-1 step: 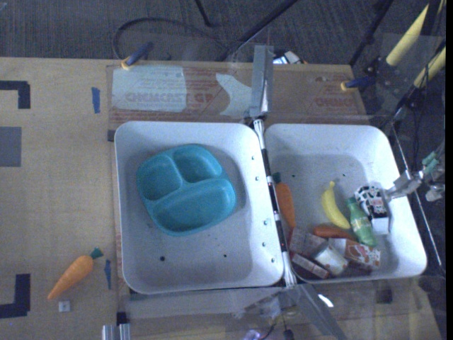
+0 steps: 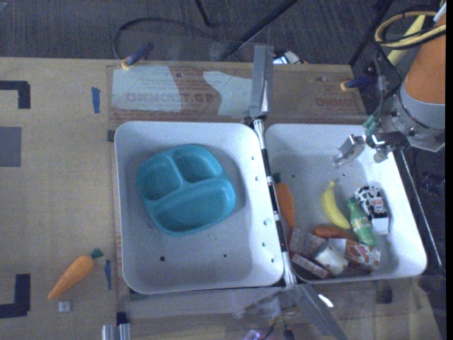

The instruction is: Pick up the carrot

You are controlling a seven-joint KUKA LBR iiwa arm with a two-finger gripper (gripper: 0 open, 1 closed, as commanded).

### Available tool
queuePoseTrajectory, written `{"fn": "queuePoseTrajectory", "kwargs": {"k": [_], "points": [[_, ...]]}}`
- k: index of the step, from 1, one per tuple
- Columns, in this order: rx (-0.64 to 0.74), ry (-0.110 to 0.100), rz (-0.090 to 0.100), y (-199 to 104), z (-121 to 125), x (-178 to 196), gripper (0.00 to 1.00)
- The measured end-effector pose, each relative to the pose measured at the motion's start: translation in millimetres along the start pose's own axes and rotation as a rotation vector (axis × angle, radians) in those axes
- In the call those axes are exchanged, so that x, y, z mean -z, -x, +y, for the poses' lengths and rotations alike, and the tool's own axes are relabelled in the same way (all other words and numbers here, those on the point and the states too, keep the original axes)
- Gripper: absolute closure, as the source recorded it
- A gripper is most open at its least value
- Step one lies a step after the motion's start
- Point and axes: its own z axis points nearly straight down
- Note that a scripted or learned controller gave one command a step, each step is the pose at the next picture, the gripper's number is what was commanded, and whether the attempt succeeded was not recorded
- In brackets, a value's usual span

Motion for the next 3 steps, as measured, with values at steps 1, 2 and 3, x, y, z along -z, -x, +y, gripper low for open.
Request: {"fn": "queuePoseTrajectory", "kwargs": {"k": [1,2,3], "points": [[-0.001,0.0,0.0,0,0,0,0.0],[0.271,-0.003,0.003,0,42,-153,0.0],[0.156,0.003,-0.001,-6,86,-173,0.0]]}}
